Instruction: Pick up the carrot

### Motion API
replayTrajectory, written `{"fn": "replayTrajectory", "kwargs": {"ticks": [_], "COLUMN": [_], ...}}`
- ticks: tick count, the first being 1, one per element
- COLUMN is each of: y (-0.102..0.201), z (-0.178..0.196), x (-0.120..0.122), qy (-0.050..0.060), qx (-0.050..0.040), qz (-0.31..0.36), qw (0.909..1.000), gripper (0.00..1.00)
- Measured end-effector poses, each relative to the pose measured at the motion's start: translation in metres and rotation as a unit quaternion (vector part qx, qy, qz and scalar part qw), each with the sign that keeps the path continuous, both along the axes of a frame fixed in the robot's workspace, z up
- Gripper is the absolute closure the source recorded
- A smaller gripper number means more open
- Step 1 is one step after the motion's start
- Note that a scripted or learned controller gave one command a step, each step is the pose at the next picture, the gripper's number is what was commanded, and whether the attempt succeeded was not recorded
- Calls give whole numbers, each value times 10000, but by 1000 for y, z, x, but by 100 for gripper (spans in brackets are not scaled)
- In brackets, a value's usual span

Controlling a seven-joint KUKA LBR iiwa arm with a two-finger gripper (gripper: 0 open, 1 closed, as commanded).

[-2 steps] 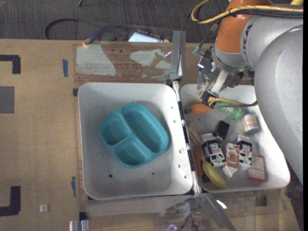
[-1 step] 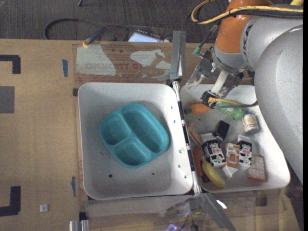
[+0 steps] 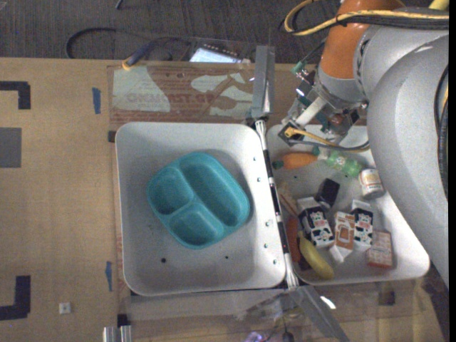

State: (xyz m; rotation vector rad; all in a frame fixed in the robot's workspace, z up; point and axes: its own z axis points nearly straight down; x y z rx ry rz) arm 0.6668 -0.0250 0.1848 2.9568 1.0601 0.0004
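The carrot [image 3: 298, 160] lies in the right bin [image 3: 408, 242], close to the bin's far edge and just beside the divider rail [image 3: 271, 191] that separates the two bins. Its orange body points away from the rail, and beyond its tip lies a green leafy piece [image 3: 340, 164], touching or almost touching it. The gripper [image 3: 311, 122] hangs a little beyond the carrot, above the bin's far edge, with nothing seen between its parts; I cannot tell from this view if it is released or clenched. The big grey arm [image 3: 406, 84] covers the side of the bin farthest from the rail, so open room there is small.

On the near side of the carrot there is a small free strip of white floor, then a black object [image 3: 328, 190] and a small jar [image 3: 370, 182]. Nearer still stand several small cartons [image 3: 315, 226] with cow pictures, and a banana [image 3: 315, 256] lies near the bin's front corner by the rail. Across the rail from the carrot, the left bin [image 3: 135, 212] holds a teal divided plate [image 3: 199, 199], with wide bare floor around it.
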Motion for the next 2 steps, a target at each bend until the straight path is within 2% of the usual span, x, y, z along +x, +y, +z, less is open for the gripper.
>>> {"fn": "replayTrajectory", "kwargs": {"ticks": [2], "y": [20], "z": [0], "x": [-16], "qy": [23], "qx": [5], "qz": [-376], "qw": [9993], "gripper": [0]}}
